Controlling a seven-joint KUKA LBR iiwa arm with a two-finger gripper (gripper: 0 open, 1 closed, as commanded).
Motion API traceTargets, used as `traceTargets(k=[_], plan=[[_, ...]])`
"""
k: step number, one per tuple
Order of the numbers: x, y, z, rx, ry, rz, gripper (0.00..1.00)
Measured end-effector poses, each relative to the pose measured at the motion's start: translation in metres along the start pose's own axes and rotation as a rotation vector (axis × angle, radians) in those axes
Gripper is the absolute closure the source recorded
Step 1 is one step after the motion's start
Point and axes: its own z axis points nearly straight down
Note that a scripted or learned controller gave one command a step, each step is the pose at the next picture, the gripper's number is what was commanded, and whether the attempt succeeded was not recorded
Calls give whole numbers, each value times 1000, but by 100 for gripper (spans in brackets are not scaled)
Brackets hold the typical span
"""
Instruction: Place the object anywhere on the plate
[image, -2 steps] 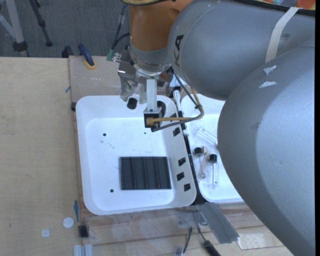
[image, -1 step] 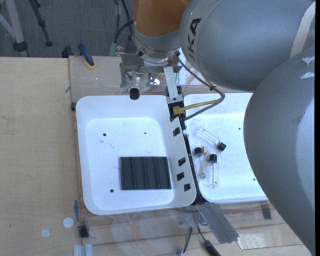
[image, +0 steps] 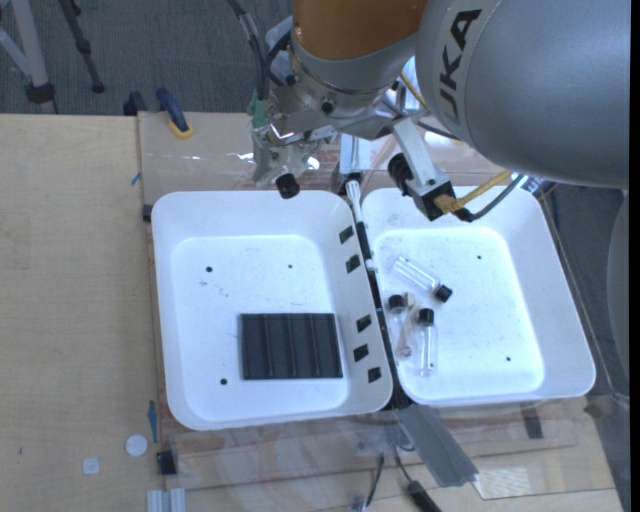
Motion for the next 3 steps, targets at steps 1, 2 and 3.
traceTargets(k=[1,2,3], plan=[[-5,-21,44,6,4,-558,100],[11,-5,22,-3,0,-1077,100],[-14,47,83,-3,1,-1250,100]])
